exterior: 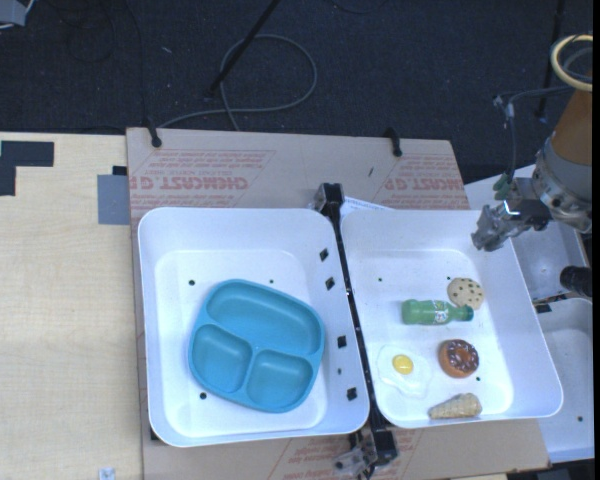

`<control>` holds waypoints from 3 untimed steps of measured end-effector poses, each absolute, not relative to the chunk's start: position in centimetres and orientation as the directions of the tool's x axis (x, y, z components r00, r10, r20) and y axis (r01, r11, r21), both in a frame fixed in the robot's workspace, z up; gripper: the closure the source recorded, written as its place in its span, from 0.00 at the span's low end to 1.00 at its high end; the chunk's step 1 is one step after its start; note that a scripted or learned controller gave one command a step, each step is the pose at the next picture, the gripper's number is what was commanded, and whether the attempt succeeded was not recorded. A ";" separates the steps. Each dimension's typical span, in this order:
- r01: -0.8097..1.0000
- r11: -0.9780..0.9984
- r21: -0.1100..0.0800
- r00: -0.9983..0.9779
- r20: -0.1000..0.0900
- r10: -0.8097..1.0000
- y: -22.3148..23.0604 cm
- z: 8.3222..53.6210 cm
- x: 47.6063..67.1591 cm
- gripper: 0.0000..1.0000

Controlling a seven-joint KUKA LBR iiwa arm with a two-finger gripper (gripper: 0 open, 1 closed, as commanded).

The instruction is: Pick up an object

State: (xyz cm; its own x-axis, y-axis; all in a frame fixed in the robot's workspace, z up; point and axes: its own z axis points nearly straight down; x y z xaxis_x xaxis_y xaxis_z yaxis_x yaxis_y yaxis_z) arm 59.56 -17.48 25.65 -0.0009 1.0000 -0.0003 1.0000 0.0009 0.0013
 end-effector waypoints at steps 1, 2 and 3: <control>1.000 0.002 -0.004 -0.002 0.001 1.000 -11.9 24.4 59.3 1.00; 1.000 0.002 -0.004 -0.002 0.001 1.000 -7.0 24.5 58.8 1.00; 1.000 0.004 -0.005 -0.004 0.002 1.000 -1.1 24.5 58.6 1.00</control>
